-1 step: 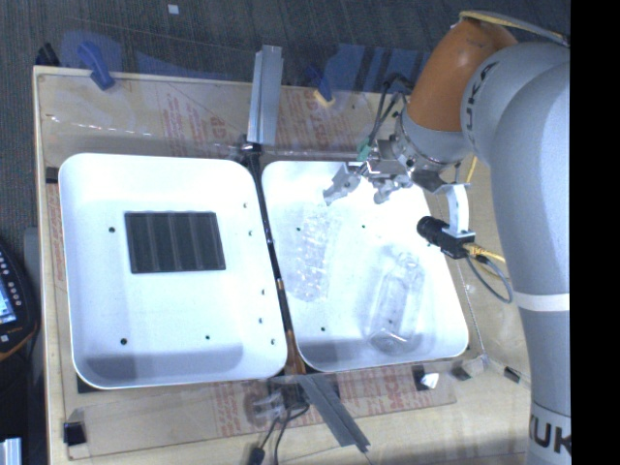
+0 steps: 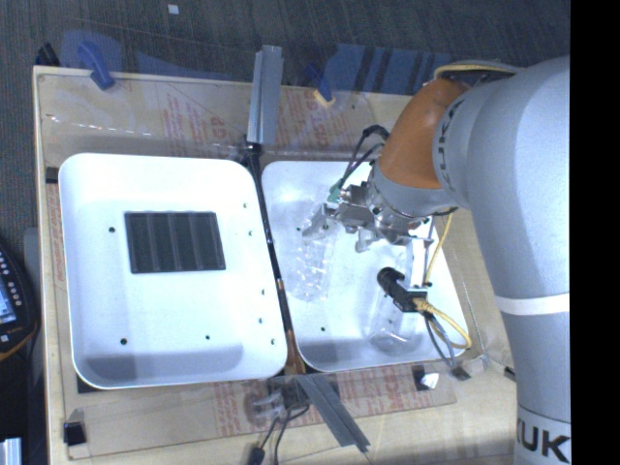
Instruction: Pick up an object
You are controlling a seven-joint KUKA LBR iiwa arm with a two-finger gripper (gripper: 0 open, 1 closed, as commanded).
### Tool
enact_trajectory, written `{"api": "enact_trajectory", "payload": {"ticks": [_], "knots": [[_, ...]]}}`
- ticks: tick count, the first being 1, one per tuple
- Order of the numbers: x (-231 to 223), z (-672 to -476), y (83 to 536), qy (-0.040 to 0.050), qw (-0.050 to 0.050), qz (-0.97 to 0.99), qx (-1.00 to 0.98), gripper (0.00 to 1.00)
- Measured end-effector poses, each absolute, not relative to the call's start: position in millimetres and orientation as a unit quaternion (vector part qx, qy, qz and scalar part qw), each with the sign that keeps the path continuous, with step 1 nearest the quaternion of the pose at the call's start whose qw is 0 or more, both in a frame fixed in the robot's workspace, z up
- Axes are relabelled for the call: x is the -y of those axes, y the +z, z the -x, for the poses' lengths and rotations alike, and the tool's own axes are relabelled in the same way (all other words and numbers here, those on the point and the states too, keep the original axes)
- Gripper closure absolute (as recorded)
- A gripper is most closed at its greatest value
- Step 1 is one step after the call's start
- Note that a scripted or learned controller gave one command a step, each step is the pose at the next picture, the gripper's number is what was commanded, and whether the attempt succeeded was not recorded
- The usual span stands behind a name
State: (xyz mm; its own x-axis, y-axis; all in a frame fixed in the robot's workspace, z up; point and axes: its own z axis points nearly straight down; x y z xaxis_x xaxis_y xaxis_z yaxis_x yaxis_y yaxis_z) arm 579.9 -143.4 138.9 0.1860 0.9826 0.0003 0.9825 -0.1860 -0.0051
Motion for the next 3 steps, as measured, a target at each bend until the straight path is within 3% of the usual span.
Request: {"api": "enact_trajectory", "payload": {"ticks": [1, 2, 3], "knots": [[196, -572.2, 191, 0.0001, 0.0, 0.774, 0.633, 0.0], [81, -537.4, 239, 0.0014, 0.002, 0.836, 0.549, 0.0], [121, -542.1, 255, 0.001, 0.001, 0.804, 0.595, 0.0]]}}
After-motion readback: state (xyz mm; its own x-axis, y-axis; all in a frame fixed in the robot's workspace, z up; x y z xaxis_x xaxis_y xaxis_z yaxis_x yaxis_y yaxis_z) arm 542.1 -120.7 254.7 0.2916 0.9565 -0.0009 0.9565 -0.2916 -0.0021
